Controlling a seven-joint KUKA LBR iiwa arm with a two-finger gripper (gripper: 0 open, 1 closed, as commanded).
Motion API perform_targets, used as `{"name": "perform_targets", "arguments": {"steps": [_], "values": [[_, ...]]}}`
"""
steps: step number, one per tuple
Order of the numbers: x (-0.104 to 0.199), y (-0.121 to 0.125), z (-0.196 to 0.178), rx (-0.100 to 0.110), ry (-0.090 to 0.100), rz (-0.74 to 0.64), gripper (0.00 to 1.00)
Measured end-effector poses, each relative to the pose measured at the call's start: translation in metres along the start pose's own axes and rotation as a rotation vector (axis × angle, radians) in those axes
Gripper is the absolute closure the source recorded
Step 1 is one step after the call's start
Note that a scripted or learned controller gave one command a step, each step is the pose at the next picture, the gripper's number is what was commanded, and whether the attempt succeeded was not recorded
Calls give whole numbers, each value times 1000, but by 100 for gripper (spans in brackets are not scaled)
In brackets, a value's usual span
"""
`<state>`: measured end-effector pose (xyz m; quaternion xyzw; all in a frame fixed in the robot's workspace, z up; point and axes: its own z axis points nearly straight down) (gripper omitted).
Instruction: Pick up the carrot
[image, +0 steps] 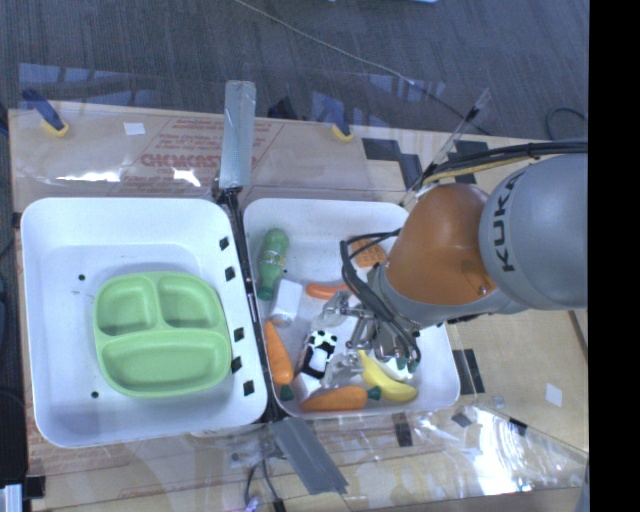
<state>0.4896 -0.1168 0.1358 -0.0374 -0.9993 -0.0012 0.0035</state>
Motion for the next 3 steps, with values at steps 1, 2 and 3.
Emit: {"name": "perform_targets", "arguments": {"steps": [1,2,3], "values": [[-59,-44,28,-5,-19,301,0],[-109,-62,27,-4,-29,497,0],[-115,-60,11,-3,-51,488,100]]}}
